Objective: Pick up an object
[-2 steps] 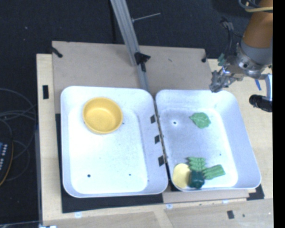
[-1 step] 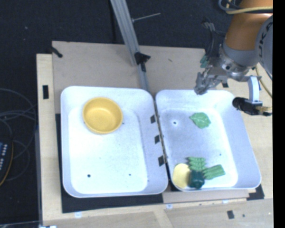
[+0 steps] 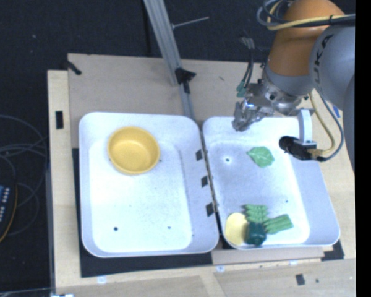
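Landmark: right bin (image 3: pixel 309 184). At its near edge sat a cluster: yellow piece (image 3: pixel 235 228), dark teal piece (image 3: pixel 256 233), green toy (image 3: pixel 269 219) touching each other. Mid-bin, toward the far side, lay a light green piece (image 3: pixel 260 156). Gripper (image 3: pixel 242 121) hung over the bin's far left corner, nothing between its fingers; open or closed, can't tell. Left of the bin, a yellow bowl (image 3: pixel 133 150) sat in the left bin (image 3: pixel 142 228).

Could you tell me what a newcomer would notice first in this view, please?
Probably the yellow bowl, alone in the upper part of the left bin. Next, the orange-banded arm reaching in from the right, its gripper over the right bin's far edge, near a small green object.
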